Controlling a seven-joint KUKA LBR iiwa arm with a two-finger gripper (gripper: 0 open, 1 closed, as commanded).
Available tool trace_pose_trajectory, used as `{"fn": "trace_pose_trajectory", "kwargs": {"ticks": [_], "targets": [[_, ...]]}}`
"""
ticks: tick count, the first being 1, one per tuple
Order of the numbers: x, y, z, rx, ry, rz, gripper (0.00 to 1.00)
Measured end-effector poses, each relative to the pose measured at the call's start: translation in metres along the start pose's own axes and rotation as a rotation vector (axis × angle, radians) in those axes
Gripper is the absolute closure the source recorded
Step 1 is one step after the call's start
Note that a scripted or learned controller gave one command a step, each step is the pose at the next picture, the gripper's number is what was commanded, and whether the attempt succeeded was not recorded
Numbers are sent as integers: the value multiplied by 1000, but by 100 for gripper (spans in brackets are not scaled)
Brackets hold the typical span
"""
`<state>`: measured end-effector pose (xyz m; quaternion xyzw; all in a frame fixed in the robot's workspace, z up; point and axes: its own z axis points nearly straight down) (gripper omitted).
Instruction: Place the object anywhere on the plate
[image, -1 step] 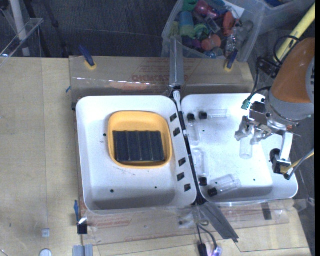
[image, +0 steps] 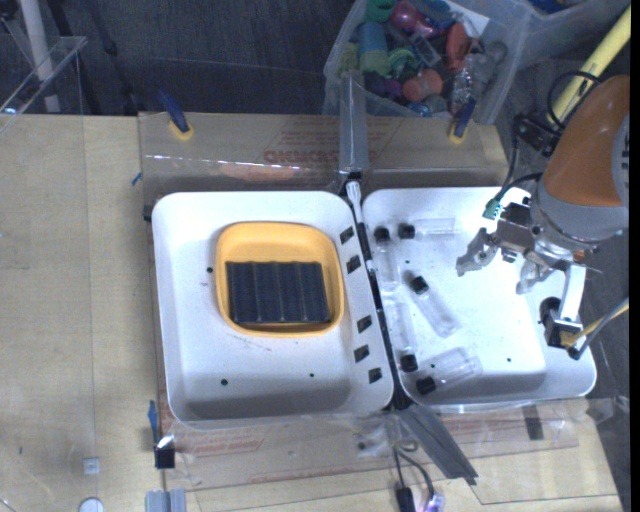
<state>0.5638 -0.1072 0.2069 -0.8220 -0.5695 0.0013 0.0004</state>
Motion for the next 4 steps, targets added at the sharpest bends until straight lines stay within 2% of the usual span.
{"fn": "trace_pose_trajectory", "kwargs": {"ticks": [1,2,3,4], "targets": [[5,46,-41,-4,-1,-165,0],[6,52,-24,1,0,-185,0],[-14,95,-5,-4,-1,-166,0],[-41,126,6,-7,-1,-366,0]]}}
